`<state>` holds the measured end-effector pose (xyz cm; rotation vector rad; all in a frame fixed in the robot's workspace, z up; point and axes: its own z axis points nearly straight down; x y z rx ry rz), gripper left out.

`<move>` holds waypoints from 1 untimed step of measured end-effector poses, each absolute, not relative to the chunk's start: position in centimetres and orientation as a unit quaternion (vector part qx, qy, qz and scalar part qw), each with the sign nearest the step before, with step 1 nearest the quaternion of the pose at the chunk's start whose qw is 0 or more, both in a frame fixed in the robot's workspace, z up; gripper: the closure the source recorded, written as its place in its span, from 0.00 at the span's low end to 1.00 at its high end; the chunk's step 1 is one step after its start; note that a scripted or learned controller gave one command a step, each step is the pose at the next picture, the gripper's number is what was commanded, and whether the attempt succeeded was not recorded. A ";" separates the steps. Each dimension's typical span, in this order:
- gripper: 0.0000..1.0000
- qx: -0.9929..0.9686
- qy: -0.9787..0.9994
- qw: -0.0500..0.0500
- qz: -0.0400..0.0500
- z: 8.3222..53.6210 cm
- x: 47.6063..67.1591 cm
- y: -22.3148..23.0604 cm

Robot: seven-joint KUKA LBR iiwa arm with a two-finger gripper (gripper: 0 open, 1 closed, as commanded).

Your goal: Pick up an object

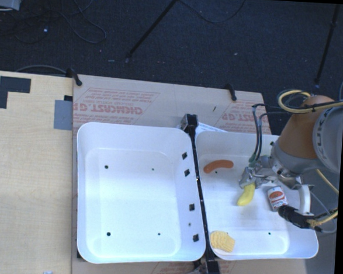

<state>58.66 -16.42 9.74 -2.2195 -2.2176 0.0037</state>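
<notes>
Lying in the right bin [269, 243], right of frame centre: a yellow banana-shaped piece [246, 195], long axis running near-vertical in the frame, upper end tipping slightly right and touching the gripper [252, 179], whose finger state cannot be told from here. Sharing that bin: an orange sausage [218, 165] to the upper left, a small red-labelled can [277, 198] just right, a yellow waffle-like piece [223, 241] at the lower left corner. Sitting beside it the left bin [88, 157], both resting on cardboard [121, 103] over a pale wooden bench [22, 181], dark floor with cables filling the top of the frame.
</notes>
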 end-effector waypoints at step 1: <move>1.00 -0.705 -0.710 0.001 -0.001 12.8 59.3 -7.6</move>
